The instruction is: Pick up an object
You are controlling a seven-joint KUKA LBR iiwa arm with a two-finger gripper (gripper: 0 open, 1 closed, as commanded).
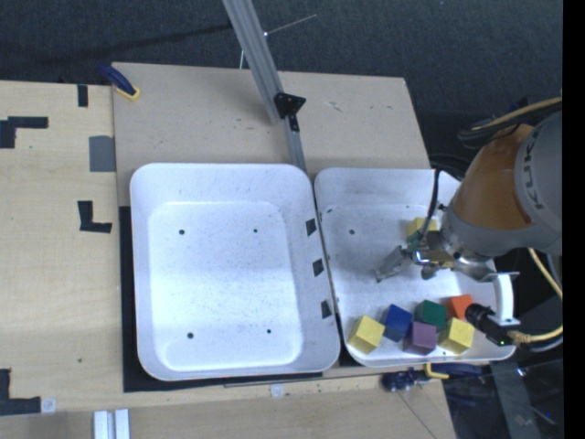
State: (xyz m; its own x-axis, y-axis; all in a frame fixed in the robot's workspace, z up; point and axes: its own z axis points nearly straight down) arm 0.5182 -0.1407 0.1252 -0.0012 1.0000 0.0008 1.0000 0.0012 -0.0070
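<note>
The gripper (pixel 393 265) hangs over the middle of the right bin (pixel 366 195), fingers spread and holding nothing, blocks (pixel 398 323) along the near edge.

A robotics lab: bare plywood bench (pixel 228 108) (tape-marked), two white bins (pixel 146 245).

Both bins are white with fine dark speckling. Along the near rim of the right bin (pixel 366 199) sit a yellow block (pixel 367 334), blue block (pixel 398 322), purple block (pixel 422 337), green block (pixel 430 314), orange block (pixel 460 305) and another yellow block (pixel 460 335).
</note>
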